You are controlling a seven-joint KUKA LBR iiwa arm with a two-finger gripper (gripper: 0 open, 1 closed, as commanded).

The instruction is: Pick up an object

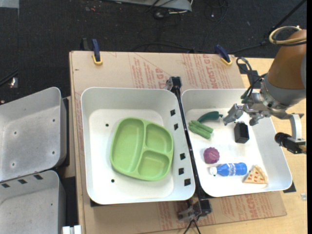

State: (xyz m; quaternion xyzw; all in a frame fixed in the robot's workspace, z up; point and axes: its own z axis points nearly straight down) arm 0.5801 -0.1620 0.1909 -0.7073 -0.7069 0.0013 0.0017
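We see two shallow white bins side by side on a bench. The bin on the view's left [92,145] holds a green divided plate [141,149], centred. The grey and orange arm [287,72] reaches in over the back right corner of the right-hand bin [278,165]. Its gripper [243,118] hangs over that bin's back half, and its fingers [233,115] look spread, with nothing pinched between them. The nearest candidate is a small black block [242,132], just toward the bin's front edge from the gripper, with its long axis running back to front. Two green pieces [202,123] lie toward the bin's left wall. A blue bottle [230,169] lies crosswise near the front edge, with a pizza slice toy [255,175] toward the front right corner. A purple ball [211,155] sits just behind the bottle.
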